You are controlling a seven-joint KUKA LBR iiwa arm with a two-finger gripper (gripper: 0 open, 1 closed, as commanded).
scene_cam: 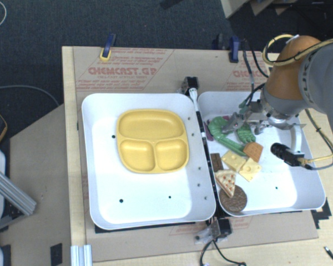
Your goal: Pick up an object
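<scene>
On a cardboard-covered bench (155, 65) sit 2 shallow white bins side by side. The left white bin (105, 193) holds a yellow plastic plate with 3 compartments (153, 139), lying flat near the bin's far half. The right white bin (299, 190) holds a cluster of toy food pieces along its left side: a green leafy plastic vegetable (225, 134) stretched diagonally, a small orange-brown cracker-like square (253, 150) just beside its lower end, 2 pale yellow cheese-like wedges (241, 165) touching each other, a dark brown chocolate-bar-like strip (216, 160) against the bin's left wall, a tan pizza-slice-shaped piece (227, 181), and a round brown cookie-like disc (234, 199) at the near corner, partly under that slice. The grey arm with an orange band (291, 76) reaches in from the right, and its gripper (240, 121) sits low over the far part of the right bin, right at the green vegetable's upper end. Whether it is parted or clamped, I cannot tell. A black cable end (286, 154) hangs beside the arm over the bin floor.
</scene>
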